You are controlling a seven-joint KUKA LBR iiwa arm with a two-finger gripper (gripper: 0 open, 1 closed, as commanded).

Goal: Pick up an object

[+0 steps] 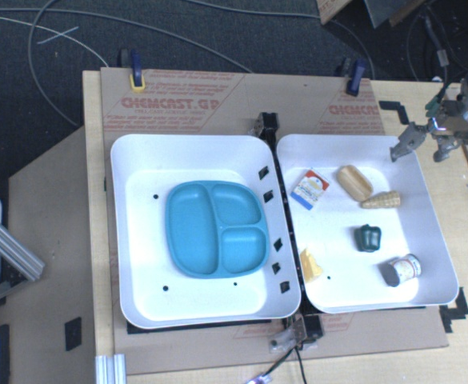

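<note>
A: Choosing a target: bread roll (354,182), cone (381,202), dark green piece (368,238), small jar (402,269), packet (310,190), all lying apart in the right bin (438,238). The roll looks the easiest; approach straight down, fingers straddling its narrow width.

B: Gripper (427,145): above the bin's far right corner, fingers spread wide, holding nothing.
</note>
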